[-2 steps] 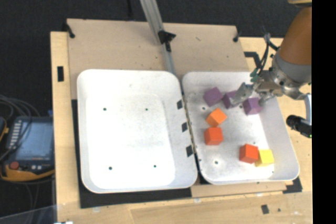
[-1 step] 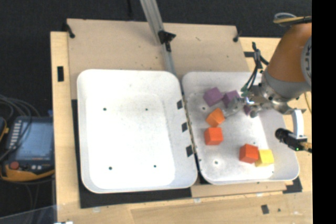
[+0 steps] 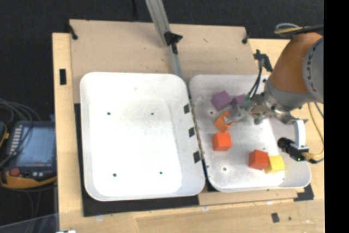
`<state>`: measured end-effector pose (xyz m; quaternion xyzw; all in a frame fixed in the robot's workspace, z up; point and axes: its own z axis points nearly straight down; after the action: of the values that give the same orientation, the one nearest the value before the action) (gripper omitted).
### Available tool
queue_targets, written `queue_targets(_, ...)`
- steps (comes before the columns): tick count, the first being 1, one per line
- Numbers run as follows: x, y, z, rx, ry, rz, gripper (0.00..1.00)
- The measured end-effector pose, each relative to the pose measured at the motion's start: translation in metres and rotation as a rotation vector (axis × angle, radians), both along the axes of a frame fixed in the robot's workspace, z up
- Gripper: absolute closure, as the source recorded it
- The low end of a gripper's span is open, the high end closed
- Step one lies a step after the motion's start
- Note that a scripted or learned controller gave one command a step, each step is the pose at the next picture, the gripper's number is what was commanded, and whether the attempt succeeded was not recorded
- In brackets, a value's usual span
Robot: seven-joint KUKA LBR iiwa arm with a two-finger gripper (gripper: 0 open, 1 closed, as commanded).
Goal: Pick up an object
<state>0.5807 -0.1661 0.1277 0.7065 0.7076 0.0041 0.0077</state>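
Gripper (image 3: 233, 115): is hanging low in the right bin (image 3: 283, 180), touching a small orange piece (image 3: 222, 121); grip state I cannot tell.
Purple block (image 3: 221, 99): is lying just beside.

You get one fixed camera, mounted above the bench (image 3: 65, 117), looking down at a slant. It sits far enough back to take in both white bins, the left bin (image 3: 133, 133) and the right bin (image 3: 248, 133), plus dark floor beyond the bench edges. The arm (image 3: 292, 76) enters from the right of the bench.
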Motion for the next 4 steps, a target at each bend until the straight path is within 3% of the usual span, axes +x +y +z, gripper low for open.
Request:
queue_targets(1,0.001,-0.001,0.011,0.002,-0.004,-0.008,1.0)
queue_targets(3,0.006,0.006,0.118,0.003,0.01,0.002,1.0)
queue_targets(4,0.007,0.005,0.144,0.004,0.012,0.004,1.0)
